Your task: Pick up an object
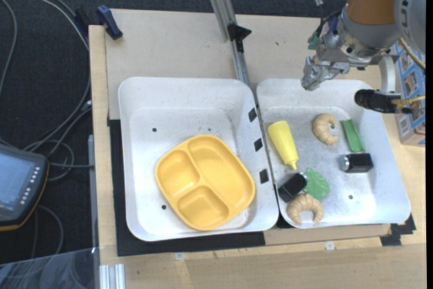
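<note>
nothing is picked up yet: the objects lie in the right bin (399,193), lower right of the frame, among them a yellow bottle (283,143), two croissants (325,128) and a green block (351,135). the gripper (313,80) hangs over the bin's upper edge, right of centre, apparently touching nothing; whether its jaws are apart or together i cannot tell. the whole grasp remains.

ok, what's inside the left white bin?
The left white bin holds one yellow plastic divided tray, three compartments, all bare. The bin floor under the tray is covered, so anything beneath it can't be seen.
</note>
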Controlling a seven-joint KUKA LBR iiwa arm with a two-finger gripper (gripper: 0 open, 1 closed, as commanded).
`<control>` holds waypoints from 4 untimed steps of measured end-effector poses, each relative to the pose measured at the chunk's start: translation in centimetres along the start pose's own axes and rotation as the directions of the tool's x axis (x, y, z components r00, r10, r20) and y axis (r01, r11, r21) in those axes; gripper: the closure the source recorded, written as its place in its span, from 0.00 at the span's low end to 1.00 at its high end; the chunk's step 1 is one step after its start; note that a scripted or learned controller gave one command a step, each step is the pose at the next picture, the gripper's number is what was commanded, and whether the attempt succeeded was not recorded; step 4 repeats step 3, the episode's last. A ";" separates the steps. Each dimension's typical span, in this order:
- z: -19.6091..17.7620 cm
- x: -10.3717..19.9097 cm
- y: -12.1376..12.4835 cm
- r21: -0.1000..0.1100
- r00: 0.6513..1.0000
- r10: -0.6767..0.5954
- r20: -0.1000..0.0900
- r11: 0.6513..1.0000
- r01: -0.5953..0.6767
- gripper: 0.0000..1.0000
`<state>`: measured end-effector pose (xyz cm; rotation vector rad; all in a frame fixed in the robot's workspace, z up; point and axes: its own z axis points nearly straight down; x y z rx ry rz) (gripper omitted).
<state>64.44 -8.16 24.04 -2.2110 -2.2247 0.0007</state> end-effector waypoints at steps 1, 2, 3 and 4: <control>0.3 6.2 -1.3 0.000 1.000 -0.001 -0.001 1.000 0.001 1.00; -0.5 11.9 -1.3 -0.006 1.000 -0.001 0.000 1.000 0.001 1.00; 0.8 17.9 -1.5 0.000 1.000 0.000 0.000 1.000 0.000 1.00; 0.8 17.9 -1.5 0.000 1.000 0.000 0.000 1.000 0.000 1.00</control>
